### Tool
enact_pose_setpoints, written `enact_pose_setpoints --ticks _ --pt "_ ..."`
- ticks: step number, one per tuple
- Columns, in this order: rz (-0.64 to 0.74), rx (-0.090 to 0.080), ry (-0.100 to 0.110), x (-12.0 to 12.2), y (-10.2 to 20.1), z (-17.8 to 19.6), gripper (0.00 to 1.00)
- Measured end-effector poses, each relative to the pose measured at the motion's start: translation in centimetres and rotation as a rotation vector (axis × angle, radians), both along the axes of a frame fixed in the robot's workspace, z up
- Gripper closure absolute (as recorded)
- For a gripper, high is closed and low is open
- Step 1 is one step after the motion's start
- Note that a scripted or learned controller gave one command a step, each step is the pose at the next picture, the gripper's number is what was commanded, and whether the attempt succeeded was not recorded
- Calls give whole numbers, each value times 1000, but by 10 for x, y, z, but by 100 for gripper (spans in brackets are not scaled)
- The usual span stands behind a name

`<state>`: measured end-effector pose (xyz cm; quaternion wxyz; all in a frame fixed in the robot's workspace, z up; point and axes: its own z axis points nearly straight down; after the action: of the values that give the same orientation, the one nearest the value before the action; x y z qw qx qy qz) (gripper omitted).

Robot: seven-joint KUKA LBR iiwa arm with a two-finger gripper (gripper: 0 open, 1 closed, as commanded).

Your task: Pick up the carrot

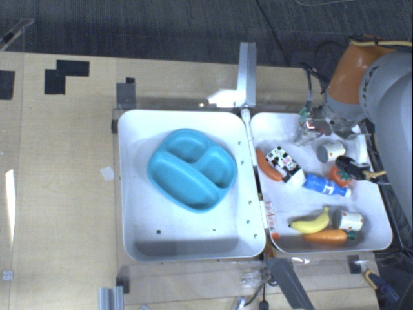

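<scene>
One smooth orange tapered carrot (327, 236), we judge light, stiff, grab mid-body; two-finger gripper (310, 125) opening we cannot tell.

Grey arm (392, 95), orange wrist band (348, 73)

The grey arm (387, 89) reaches in from the right, its orange-banded wrist (348, 70) angled downward.

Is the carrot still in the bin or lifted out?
In the bin: the carrot lies flat on the right bin's floor beside the banana.
</scene>
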<state>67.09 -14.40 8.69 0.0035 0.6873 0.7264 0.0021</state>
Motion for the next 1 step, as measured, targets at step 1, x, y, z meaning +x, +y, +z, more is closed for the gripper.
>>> enact_pose_setpoints --ticks 1 --pt "197 -3 -3 1 -44 2 100"
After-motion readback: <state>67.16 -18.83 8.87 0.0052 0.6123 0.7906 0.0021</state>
